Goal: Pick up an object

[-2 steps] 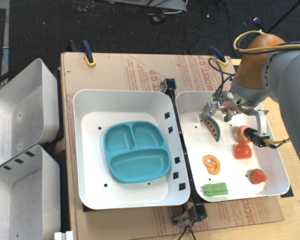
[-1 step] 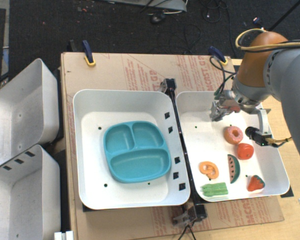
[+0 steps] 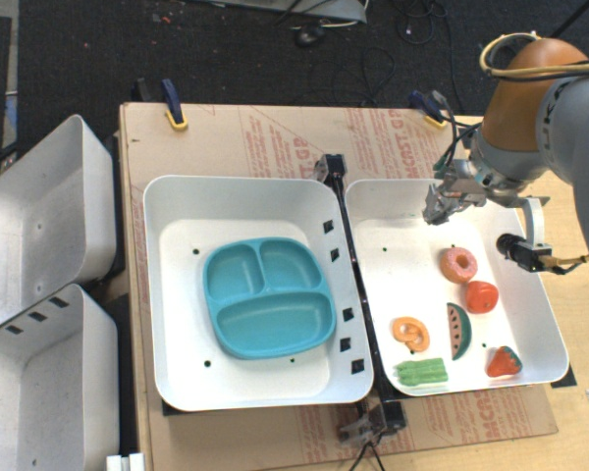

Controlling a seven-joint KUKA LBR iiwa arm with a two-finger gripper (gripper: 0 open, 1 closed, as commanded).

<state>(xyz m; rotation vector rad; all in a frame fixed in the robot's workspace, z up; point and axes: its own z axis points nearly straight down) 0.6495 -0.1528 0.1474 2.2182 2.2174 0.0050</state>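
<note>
**Above the right bin's far wall, the pincer hangs well away from every pickable piece**

Nearest the camera, and farthest from the pincer (image 3: pixel 440 211), a flat green ridged plastic block (image 3: pixel 420 372) lies against the near wall of the right-hand shallow white bin (image 3: pixel 393 199). Beside it, toward the bin's near right corner, sits a small red plastic strawberry (image 3: pixel 503 362). A step closer to the pincer lie an orange plastic pretzel (image 3: pixel 410 334) and a curved watermelon slice with a green rind (image 3: pixel 457 331), near each other but apart. Closer again are a round red plastic tomato (image 3: pixel 481 296) and, just beside it, a pink-frosted toy doughnut (image 3: pixel 459 264), the piece nearest the pincer and the likeliest target.

The pincer itself sits over bare bin floor near the far wall, with nothing seen between its tips; whether it is spread or closed, I cannot tell at this size.

The risks, as I judge them:
- Descending from here would meet only bare floor, a wasted try.
- The doughnut and tomato lie so close that a finger aimed at one may strike the other and roll it away.
- The tomato's round body could squirt out of a closing grip.
- The flat block and the slice offer little height to catch.

To the pincer's other side, across the divider, a teal three-compartment plastic tray (image 3: pixel 269 297) rests in the left-hand white bin (image 3: pixel 167 214), no part of this pick.
</note>
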